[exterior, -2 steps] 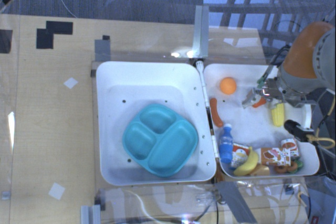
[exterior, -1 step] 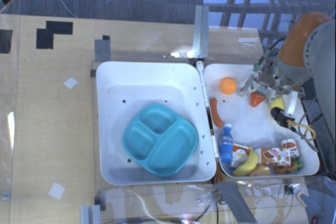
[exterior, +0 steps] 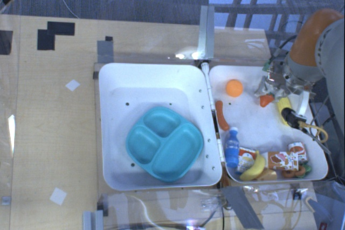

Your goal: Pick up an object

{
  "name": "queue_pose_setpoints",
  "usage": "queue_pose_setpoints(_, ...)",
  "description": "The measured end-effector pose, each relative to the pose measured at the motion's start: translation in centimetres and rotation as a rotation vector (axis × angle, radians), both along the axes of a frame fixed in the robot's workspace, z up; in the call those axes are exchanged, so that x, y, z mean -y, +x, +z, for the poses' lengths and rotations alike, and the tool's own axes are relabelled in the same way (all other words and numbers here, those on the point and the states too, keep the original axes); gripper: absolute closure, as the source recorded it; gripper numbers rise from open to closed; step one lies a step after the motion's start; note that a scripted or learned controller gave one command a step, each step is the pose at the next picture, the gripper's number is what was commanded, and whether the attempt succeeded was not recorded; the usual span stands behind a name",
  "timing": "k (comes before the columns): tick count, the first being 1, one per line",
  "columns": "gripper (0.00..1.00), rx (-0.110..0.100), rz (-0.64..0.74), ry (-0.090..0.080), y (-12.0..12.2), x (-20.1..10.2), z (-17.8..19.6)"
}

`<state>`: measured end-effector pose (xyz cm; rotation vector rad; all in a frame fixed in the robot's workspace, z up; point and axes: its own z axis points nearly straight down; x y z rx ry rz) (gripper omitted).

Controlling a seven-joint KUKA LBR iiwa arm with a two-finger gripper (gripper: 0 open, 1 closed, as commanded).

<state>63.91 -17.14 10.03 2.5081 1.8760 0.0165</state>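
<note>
Orange ball [exterior: 234, 88]: right bin [exterior: 253, 116] | end effector [exterior: 274, 90]: grip state unclear | labels: unreadable

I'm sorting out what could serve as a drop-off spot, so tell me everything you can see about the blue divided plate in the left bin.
The blue divided plate is a turquoise tray, plastic by its look, with rounded corners and three compartments: two smaller ones on its upper and left sides and one larger toward the lower right. It lies flat, right side up and turned at an angle, on the floor of the left bin, toward the near right part. Nothing lies in it.
</note>
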Motion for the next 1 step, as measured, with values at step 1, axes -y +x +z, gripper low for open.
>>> queue_pose_setpoints(1, 1.0, -0.008, -0.153, 0.003, 0.2, -7.88, 8.49)
